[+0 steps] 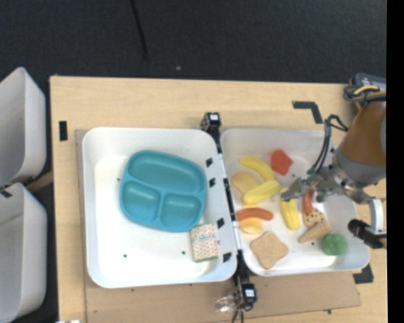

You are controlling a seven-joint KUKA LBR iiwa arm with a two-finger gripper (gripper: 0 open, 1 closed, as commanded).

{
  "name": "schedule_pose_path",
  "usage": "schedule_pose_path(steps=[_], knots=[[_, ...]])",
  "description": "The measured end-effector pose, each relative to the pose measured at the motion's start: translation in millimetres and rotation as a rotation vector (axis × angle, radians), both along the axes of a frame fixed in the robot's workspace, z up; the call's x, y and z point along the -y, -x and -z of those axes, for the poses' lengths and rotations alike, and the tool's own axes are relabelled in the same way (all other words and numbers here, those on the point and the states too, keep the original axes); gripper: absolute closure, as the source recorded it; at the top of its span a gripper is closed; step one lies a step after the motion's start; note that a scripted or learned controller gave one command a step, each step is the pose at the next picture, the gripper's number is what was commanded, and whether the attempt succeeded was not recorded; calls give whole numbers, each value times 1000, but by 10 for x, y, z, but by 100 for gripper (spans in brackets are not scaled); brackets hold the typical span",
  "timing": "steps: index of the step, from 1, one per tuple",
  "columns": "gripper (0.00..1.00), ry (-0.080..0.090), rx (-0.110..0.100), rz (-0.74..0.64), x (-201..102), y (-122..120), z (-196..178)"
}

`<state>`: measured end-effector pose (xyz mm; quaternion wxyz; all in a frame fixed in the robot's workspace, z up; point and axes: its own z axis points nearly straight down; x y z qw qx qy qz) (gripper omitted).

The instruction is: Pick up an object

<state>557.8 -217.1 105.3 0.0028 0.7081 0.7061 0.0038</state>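
left bin [104,261]: teal divided plate [163,190], small patterned packet [205,241] at its lower right. right bin [256,137]: toy foods, including bananas [256,167], bread slice [268,249], green ball [334,244]. gripper [308,195], right of frame, low over a small red piece [308,202]; finger spread cannot be told.

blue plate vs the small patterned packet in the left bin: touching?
Apart. Camera view shows a strip of white bin floor between the blue plate and the packet.

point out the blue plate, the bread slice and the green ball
blue plate [163,189], camera view, its middle divider
bread slice [268,249], camera view, centre of its top face
green ball [334,243], camera view, its top
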Motion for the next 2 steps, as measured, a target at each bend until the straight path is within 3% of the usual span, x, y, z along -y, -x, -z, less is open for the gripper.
schedule_pose_path(steps=[1,2], knots=[[100,8,13,2,33,-32,-154],[100,4,-6,-2,100,-32,-590]])
